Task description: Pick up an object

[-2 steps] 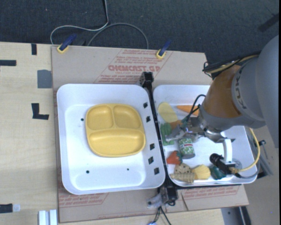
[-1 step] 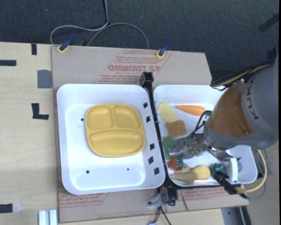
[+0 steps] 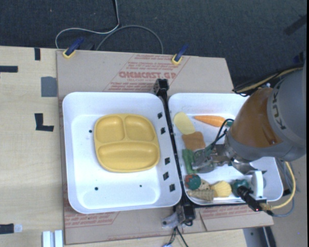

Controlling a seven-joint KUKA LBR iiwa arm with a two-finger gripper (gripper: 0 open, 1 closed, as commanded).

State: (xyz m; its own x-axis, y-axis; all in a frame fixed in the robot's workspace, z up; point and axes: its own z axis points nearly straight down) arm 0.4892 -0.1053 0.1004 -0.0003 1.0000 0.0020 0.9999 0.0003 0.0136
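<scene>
Lower right of centre, inside the right bin [image 3: 278,187], lies the clutter the arm could take from: a pale yellow rounded piece [image 3: 184,122] near the top, an orange carrot [image 3: 210,120] beside it, a brown block [image 3: 194,140] below, a green piece [image 3: 188,157], a teal lump [image 3: 194,181], a tan ridged item [image 3: 205,193] and a yellow corn-like piece [image 3: 222,189] along the lower rim. The gripper [image 3: 203,161] sits low over the middle of this pile, just beside the green piece and below the brown block, with the grey arm [image 3: 291,115] and its orange band [image 3: 252,122] rising behind it to the right. Whether its fingers are spread or closed cannot be told from this angle, and nothing can be seen between them. My judgement is that the pick is mid-attempt: the tool has reached the objects, but no grasp or lift is shown, so closing and raising remain.

Left of the divider, the left bin [image 3: 74,153] holds a yellow sectioned plate [image 3: 126,142]. Both bins rest on a cardboard sheet [image 3: 92,73] printed in red; the lettering in the upper middle is too blurred to read with confidence. White "KU" lettering shows on the arm at the right edge.
</scene>
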